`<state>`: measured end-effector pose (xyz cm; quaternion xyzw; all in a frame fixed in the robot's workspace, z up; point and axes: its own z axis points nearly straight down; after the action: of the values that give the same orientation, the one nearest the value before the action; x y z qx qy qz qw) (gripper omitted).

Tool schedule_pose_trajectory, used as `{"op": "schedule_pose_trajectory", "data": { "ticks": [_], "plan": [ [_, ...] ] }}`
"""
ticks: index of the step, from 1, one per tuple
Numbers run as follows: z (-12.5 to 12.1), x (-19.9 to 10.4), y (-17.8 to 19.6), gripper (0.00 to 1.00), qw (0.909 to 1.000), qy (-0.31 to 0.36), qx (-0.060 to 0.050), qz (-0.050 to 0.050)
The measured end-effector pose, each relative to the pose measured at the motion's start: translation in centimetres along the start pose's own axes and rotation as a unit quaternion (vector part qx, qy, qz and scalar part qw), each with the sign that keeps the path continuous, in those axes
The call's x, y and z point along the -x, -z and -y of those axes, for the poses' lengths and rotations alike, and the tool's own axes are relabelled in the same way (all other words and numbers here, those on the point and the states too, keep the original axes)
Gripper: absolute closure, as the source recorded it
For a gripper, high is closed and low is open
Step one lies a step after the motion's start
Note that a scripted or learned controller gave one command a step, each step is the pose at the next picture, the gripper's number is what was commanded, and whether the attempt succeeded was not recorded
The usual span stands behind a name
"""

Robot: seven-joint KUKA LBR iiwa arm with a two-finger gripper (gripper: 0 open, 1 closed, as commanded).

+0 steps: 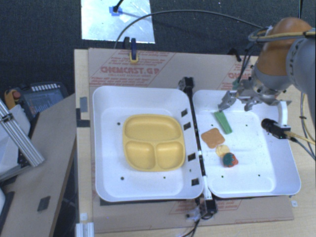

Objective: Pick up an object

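Observation:
In the right bin (276, 177) lie a green stick (223, 122), a flat orange-brown piece (213, 137), a small yellow piece (221, 150) and a round green and red object (228, 159). They are clustered near the bin's left side. My gripper (239, 102) hangs over the far part of this bin, just beyond and right of the green stick's upper end. Its fingers (226, 101) are spread open with nothing between them.
The left bin (106, 132) holds a yellow divided plate (152, 142). A black hinge strip (193, 132) runs between the two bins. A black and white fixture (276, 125) sits at the right bin's right side. Cables arc above the bench.

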<state>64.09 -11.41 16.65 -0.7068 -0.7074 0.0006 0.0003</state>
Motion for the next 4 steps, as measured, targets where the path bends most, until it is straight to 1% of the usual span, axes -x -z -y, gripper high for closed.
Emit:
{"op": "schedule_pose_trajectory", "data": {
  "ticks": [1,2,3,4],
  "plan": [
    [0.6,-0.7,-5.8,0.00,1.0000,0.000,-0.001,-0.001],
    [0.3,-0.6,-4.4,1.00,1.0000,0.000,0.003,0.000],
    [-0.1,-0.5,2.1,1.00,1.0000,0.001,0.005,0.001],
    [-0.3,-0.4,7.5,1.00,1.0000,0.002,0.005,0.001]
  ]
}}
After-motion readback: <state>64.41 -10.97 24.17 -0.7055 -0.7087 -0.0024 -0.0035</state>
